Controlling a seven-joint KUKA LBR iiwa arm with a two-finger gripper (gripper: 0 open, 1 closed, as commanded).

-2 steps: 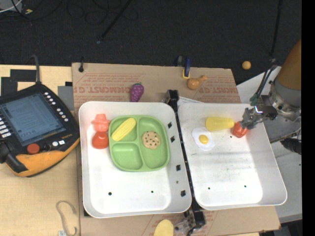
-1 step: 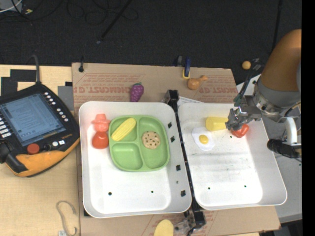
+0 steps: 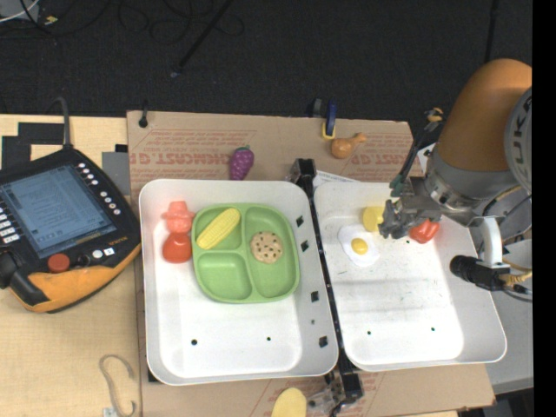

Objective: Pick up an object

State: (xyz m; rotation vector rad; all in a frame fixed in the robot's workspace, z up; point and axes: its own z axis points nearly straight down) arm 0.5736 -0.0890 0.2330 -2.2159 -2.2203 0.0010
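Gripper (image 3: 395, 224), dark and two-fingered, hangs over the upper part of the right white bin (image 3: 452, 337), whether spread or pinched I cannot tell, between a small yellow piece (image 3: 372, 218) and a red piece (image 3: 425, 230), above a fried-egg toy (image 3: 358, 248).

the tool (image 3: 397, 224) hangs low in the right bin (image 3: 452, 341) between a yellow piece (image 3: 372, 218) and a red piece (image 3: 425, 230).

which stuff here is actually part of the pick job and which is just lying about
In play: end effector over the right bin, with the fried egg, yellow piece and red piece close by.

Lying about: green plate, corn, cookie, teach pendant, purple grapes.
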